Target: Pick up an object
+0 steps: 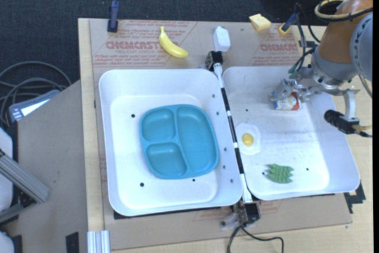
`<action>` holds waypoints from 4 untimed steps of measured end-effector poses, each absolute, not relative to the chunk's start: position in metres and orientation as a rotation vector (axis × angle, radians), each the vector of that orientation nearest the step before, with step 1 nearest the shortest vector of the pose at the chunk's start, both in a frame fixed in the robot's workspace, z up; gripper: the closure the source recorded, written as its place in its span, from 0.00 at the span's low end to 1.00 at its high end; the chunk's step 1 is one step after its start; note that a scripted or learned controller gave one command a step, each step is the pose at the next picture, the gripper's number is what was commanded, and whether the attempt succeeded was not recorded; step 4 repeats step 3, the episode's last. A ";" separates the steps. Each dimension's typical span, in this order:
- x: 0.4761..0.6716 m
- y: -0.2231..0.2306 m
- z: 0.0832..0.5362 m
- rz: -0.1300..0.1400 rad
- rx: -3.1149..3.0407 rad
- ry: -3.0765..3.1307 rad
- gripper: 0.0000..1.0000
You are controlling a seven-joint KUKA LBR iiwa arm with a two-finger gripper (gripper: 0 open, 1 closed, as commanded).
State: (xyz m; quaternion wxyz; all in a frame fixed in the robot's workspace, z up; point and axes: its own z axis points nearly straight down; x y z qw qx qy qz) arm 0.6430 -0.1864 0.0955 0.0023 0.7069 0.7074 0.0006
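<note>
White bin, right (331, 178): carries all items below.
Object (288, 103): red-and-white, near far edge, partly hidden, identity unclear.
Pincer (288, 92): directly over object; finger state cannot be told.
Arm (340, 38): enters from right, wrist angled down.

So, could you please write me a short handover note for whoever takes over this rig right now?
End effector: low in the right bin, at its far side, directly over a small white-and-red item; whether it has gripped it cannot be told.
Right bin also holds a fried-egg toy by the left wall and a green leafy toy near the front.
Left bin: blue divided plate.
On the bench behind the bins: banana, yellow wedge.
Done: approach. Left: confirm a grasp and lift.
</note>
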 end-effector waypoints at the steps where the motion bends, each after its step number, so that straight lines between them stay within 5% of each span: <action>1: 0.665 -0.116 0.084 -0.007 2.225 2.229 1.00; 2: 0.611 -0.057 0.186 0.002 2.220 2.223 1.00; 3: 0.552 -0.014 0.210 -0.001 2.222 2.225 1.00; 4: 0.552 -0.014 0.210 -0.001 2.222 2.225 1.00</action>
